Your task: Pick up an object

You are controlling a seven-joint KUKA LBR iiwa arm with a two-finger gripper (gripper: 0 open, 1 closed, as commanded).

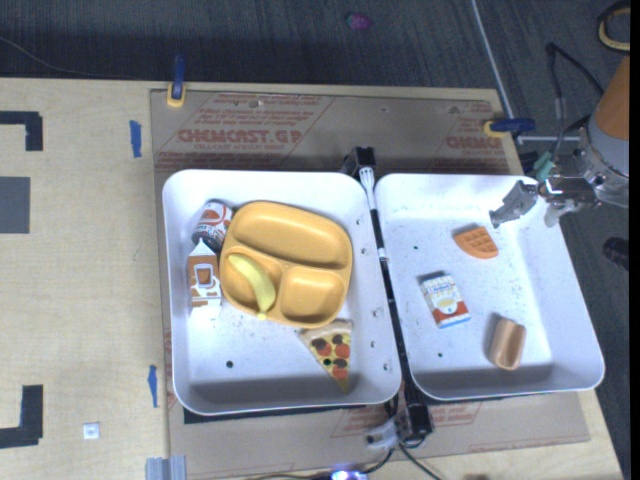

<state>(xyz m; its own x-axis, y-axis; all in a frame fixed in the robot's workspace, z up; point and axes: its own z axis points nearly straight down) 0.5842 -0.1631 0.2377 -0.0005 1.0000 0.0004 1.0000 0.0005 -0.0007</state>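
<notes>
I see gripper at right bin's far right corner, fingers spread, holding nothing | orange chip just beside it | carton mid-bin | brown roll near front edge

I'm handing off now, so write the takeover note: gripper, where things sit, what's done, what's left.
Gripper: over the right bin's far right corner, holding nothing.
Right bin: orange waffle piece, small carton, tan cylinder.
Left bin: yellow divided tray with banana, can, pizza slice.
Done: nothing picked.
Left: descend, grasp, lift; the waffle piece is closest.
</notes>
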